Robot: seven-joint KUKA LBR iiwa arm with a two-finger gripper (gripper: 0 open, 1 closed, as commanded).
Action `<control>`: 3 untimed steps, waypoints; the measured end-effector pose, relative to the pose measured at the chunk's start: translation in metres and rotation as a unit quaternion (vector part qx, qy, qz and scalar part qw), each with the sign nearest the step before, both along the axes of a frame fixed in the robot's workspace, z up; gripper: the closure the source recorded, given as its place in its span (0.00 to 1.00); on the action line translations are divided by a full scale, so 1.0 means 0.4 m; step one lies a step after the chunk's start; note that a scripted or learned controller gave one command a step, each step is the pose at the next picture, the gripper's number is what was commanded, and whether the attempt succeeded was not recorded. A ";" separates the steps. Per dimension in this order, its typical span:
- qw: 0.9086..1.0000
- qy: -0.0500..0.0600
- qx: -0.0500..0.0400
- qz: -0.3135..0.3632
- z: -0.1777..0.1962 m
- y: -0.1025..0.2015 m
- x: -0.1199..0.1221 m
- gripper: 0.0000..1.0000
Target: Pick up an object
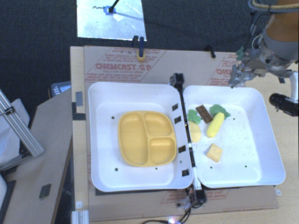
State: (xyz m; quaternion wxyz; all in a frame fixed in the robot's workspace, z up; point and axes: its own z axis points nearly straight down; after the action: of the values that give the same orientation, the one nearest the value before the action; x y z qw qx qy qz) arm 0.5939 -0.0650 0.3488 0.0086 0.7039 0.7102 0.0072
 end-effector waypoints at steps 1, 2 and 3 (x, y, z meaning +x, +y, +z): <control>1.000 0.005 0.001 0.000 0.077 0.099 0.196 1.00; 1.000 0.011 0.002 -0.001 0.135 0.146 -0.015 1.00; 1.000 0.007 -0.001 -0.007 0.178 -0.080 0.163 1.00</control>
State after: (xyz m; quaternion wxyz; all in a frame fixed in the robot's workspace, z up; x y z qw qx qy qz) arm 0.6590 -0.0969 0.4201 0.0048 0.7086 0.7056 0.0015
